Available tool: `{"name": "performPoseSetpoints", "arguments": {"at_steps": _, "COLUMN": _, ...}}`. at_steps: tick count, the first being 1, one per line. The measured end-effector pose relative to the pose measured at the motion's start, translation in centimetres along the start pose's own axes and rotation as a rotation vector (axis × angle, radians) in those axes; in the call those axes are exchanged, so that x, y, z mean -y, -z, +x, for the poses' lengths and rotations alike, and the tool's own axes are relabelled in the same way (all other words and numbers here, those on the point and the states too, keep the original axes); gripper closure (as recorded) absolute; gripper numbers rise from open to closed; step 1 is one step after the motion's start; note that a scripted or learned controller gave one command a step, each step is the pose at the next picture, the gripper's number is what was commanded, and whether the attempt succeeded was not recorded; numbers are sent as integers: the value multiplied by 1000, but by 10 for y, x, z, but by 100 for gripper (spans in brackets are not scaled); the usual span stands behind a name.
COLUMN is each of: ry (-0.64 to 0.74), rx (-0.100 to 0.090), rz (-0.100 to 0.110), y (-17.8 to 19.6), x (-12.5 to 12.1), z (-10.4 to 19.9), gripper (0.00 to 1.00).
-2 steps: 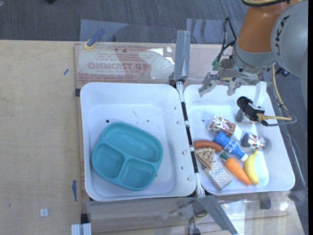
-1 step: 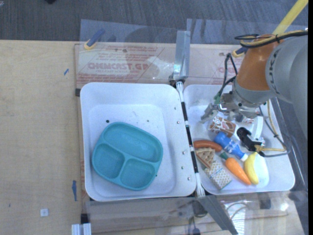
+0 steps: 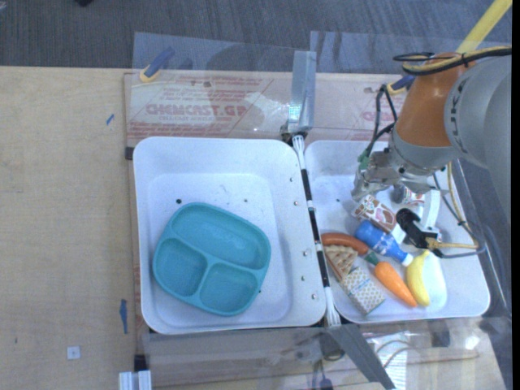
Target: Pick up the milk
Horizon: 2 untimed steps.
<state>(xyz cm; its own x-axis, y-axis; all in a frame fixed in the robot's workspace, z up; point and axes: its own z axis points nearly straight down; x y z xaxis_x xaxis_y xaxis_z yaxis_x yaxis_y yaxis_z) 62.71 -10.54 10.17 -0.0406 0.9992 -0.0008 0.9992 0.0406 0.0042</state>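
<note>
The milk, a small white carton with a red print, lies tilted in the right bin toward its back. My gripper hangs straight over the carton's far end, below the orange band of the arm. Its two fingers stand apart, one on each side of the carton's upper end, so it is open. The carton rests on the bin floor. The wrist hides the carton's top edge.
Close in front of the milk lie a blue bottle, a sausage, a pizza slice, a carrot, a banana and a speckled block. A teal divided plate sits in the left bin.
</note>
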Motion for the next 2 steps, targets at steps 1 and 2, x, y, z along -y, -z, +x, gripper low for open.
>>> {"name": "performPoseSetpoints", "arguments": {"at_steps": 1, "ry": 178, "rx": -2, "rz": 3, "y": -12, "x": 11, "z": -74, "gripper": 100}}
{"name": "performPoseSetpoints", "arguments": {"at_steps": 2, "ry": 182, "rx": -18, "rz": 22, "y": -13, "x": 14, "z": -67, "gripper": 0}}
